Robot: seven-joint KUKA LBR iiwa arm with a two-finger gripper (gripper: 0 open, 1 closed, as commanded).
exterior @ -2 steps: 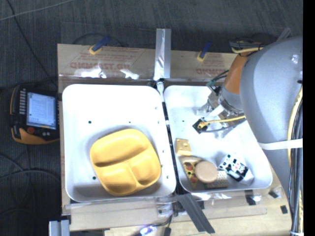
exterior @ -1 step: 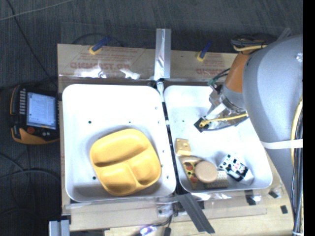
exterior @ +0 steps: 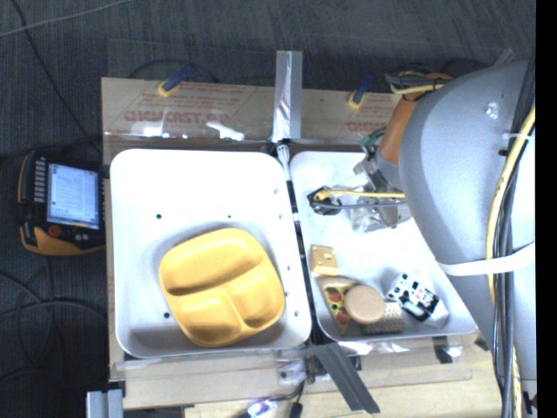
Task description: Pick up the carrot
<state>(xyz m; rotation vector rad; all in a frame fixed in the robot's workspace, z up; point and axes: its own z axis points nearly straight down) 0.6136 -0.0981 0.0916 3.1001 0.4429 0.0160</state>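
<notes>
Robotics lab or test cell, not a home. Dark grey carpeted floor with a thin pale cable trailing loose across it. An orange-and-black handheld control pendant with a lit screen lies on the floor left of the bench. A large grey industrial robot arm with an orange band reaches in from the right. Two shallow white plastic bins sit side by side on a brown board held by blue-and-yellow clamps. Bare metal framing runs along the front.

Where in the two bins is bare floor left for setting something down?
Left bin: bare floor behind and left of the yellow plate. Right bin is crowded: arm over its back, toy food along its front, only a bare strip between.
</notes>
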